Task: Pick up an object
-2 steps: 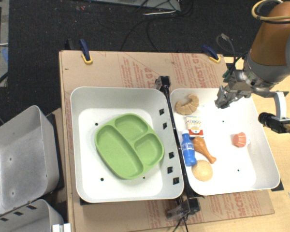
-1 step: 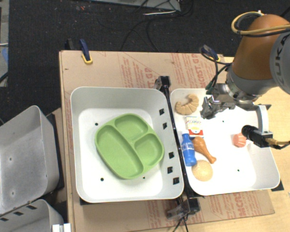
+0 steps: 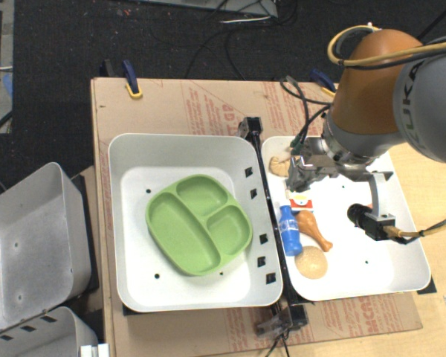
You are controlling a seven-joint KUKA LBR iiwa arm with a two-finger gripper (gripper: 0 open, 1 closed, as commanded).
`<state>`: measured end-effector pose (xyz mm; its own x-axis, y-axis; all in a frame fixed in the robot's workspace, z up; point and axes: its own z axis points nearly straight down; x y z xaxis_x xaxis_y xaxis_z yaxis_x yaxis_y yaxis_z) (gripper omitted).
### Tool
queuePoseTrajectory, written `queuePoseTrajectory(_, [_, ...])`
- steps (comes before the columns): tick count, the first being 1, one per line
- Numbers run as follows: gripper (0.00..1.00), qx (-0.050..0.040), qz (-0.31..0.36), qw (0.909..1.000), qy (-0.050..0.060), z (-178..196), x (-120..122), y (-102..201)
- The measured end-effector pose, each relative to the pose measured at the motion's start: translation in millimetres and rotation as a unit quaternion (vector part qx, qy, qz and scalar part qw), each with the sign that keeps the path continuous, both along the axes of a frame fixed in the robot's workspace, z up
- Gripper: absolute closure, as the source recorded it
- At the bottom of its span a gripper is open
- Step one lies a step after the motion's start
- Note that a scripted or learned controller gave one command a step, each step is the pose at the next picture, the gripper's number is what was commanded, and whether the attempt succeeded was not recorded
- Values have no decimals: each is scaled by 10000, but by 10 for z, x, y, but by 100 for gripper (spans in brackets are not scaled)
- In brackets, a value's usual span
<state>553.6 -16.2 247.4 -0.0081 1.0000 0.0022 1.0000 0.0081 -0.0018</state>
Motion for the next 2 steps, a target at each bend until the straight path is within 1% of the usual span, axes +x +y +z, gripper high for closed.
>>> queuePoseTrajectory(1, [100,-2,-1,10000,9,-151,-212,522])
queuePoseTrajectory(2, [100,-7,-6,10000,11,-233,-519,1028])
